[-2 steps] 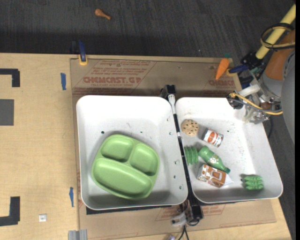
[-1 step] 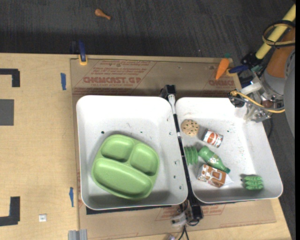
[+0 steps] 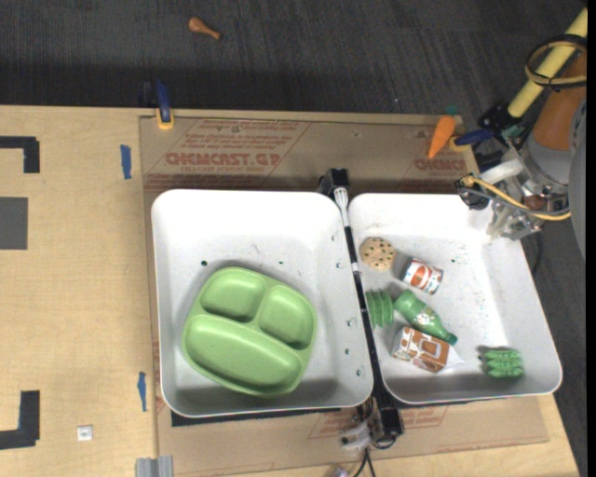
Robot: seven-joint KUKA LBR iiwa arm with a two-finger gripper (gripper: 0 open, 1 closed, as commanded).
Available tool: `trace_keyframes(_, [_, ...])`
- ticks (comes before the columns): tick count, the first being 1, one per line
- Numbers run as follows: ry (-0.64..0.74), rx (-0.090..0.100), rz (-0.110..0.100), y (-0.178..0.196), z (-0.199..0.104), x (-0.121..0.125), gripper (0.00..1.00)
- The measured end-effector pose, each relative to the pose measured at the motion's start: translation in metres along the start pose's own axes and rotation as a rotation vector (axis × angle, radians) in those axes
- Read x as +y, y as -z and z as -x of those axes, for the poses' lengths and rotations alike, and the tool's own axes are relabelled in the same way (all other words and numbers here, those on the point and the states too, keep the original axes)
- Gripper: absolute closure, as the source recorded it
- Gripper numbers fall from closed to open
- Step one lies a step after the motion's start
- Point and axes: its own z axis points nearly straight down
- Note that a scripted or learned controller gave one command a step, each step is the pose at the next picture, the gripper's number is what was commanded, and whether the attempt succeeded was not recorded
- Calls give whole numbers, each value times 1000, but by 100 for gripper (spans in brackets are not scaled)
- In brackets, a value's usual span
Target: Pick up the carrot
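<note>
You'll find the carrot (image 3: 441,136) lying outside both bins, on the brown cardboard (image 3: 242,149) behind the right bin (image 3: 535,307). It is near that bin's far rim but apart from it, tilted, with its green top pointing away from you and its orange tip pointing down toward the bin. Your gripper (image 3: 507,224) hangs over the right bin's far right corner, off to the right of the carrot and well apart from it, with nothing visibly held. You cannot tell from this angle whether it is spread or closed, since cables and the wrist crowd that spot. The arm (image 3: 559,126) comes in from the right edge, with its orange band just above the wrist. In the right bin you have a round cookie (image 3: 376,252) near the divider and a small can (image 3: 422,275) on its side just beside it. Below them a green bottle (image 3: 424,317) lies at a slant. A brown and white packet (image 3: 424,347) touches the bottle's lower side, and a green leafy piece (image 3: 501,363) lies near the front right corner. The left bin (image 3: 177,233) holds a green divided plate (image 3: 247,326), which sits toward the front. A second small orange thing (image 3: 203,28) lies far off on the dark floor beyond the bench; it is too small for you to identify.
</note>
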Motion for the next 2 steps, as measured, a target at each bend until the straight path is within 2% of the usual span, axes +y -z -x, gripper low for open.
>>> trace_keyframes(2, [6, 1, 2, 20, -1, 0, 100])
